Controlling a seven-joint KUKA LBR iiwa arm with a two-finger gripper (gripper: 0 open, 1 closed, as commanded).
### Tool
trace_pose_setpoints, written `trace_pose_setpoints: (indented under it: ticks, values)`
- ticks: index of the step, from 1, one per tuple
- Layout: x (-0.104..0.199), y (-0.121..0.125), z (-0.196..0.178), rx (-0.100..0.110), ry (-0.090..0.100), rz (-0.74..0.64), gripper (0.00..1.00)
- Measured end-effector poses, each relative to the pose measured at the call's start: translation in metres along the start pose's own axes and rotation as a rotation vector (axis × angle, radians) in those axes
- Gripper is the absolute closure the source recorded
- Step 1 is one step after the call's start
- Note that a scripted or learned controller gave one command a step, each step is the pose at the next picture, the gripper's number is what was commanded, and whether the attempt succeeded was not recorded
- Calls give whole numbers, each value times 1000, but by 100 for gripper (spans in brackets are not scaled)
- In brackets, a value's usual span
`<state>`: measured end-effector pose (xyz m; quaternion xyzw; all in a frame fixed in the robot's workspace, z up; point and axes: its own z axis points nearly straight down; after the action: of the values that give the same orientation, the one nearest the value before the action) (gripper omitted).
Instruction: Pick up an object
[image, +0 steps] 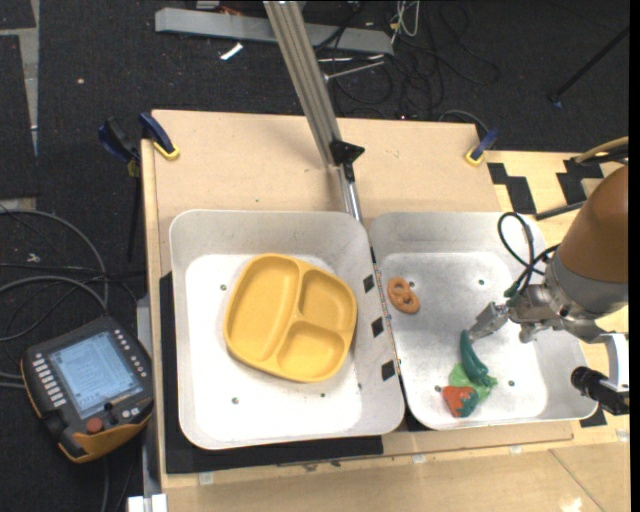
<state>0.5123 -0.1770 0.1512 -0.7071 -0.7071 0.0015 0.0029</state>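
Observation:
My gripper (506, 328) hangs over the right bin (440, 270), near its right side, and stands open with nothing between its fingers. Just below and left of it lies a green curved toy (472, 362), whose upper end is close to the left finger (487, 321). An orange-red strawberry-like toy (459, 400) rests against the green one at the bin's front. A small brown pretzel (404, 294) lies apart at the bin's left. In the left bin (200, 300) sits a yellow divided plate (291, 317).
A metal pole (310, 80) slants up from the wall between the bins. Black cables (520, 245) loop beside the wrist. A teach pendant (85, 385) lies on the floor at the left. Blue and yellow clamps (155, 135) hold the board's back corners.

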Motion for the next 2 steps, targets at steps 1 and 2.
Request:
trace_pose_setpoints:
  ticks: [1,2]
  values:
    - [1,-1,54,-1,0,0,0]
    - [0,1,40,-6,-2,0,100]
